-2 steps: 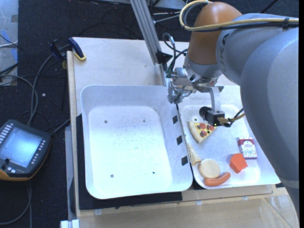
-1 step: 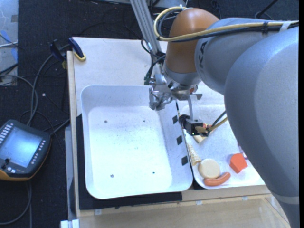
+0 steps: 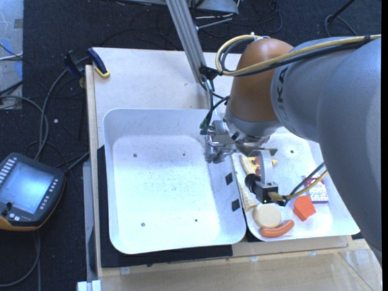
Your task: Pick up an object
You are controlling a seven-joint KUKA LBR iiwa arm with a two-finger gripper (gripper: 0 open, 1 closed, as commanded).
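My gripper (image 3: 213,151) hangs low over the seam between the two bins, at the right wall of the left bin (image 3: 121,162). In the right bin (image 3: 339,223), close to the gripper's right, lie a yellow piece (image 3: 250,162) and a long beige item (image 3: 244,190). Toward the front of that bin are a round beige disc (image 3: 267,214), a red-orange sausage (image 3: 277,228), an orange block (image 3: 304,208) and a small pink and white box (image 3: 319,193). The arm's bulk hides the back of the right bin.
A slanted metal rail (image 3: 188,32) crosses behind the gripper. A teach pendant (image 3: 24,190) lies on the floor at the left. The bench's bare top (image 3: 151,77) extends behind the bins.
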